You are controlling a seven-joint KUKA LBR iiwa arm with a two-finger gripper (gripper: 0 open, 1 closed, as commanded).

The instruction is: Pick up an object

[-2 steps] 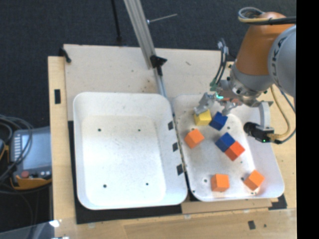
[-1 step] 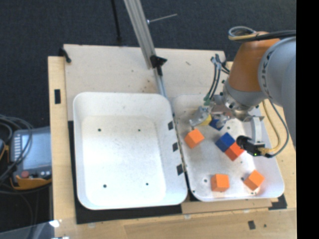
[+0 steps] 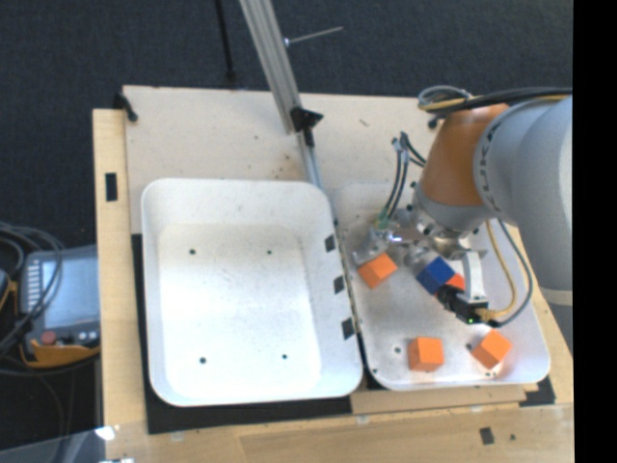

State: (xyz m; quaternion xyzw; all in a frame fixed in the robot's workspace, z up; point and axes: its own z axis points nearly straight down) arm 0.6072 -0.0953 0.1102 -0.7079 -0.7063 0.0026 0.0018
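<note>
Orange blocks are lying in the right bin: one beside the gripper, two nearer; whether the gripper is gripping anything, I cannot tell.

Dark carpet floor; wood bench; metal pole slanting.

The arm is a thick grey cylinder with an orange band; thin cables loop beside the wrist.
</note>
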